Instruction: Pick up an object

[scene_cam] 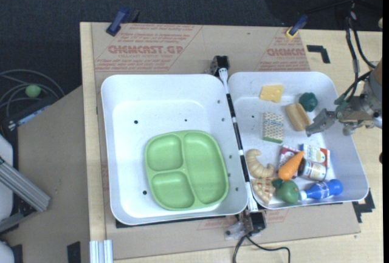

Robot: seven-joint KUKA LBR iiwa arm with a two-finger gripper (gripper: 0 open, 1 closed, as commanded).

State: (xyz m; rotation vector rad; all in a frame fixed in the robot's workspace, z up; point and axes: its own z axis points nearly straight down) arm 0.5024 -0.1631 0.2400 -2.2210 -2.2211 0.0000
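Orange carrot (pixel 291 164) lies crammed among toys in the right bin (pixel 352 161); my pincer (pixel 320 122) hovers above, whether apart or together I cannot tell. Crowding risks a slipped grab.

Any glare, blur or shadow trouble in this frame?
Camera view: lighting even and soft, no hard glare on the white bins; green tray crisp with faint shadow at its rim; small toys in the right bin a bit soft, labels unreadable; tool at the right edge slightly blurred, dark floor above underexposed.
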